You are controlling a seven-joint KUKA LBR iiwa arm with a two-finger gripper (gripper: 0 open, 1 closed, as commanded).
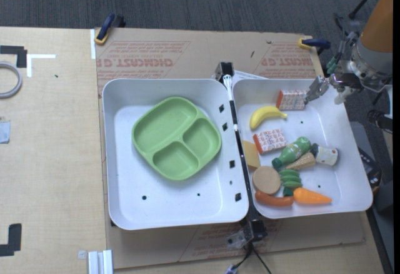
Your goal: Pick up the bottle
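Sideways, bottle [291, 152] neck up-right.

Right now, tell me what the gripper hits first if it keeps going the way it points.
Probably the small red-and-white box: the gripper points down-left toward it at the right bin's far edge. Depth is unclear, so it might clear it.

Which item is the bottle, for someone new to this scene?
Look in the right-hand bin, the one crowded with toy food. Near its middle, below the yellow banana, lies the green bottle on its side. It is glossy green, unlike the orange carrot below.
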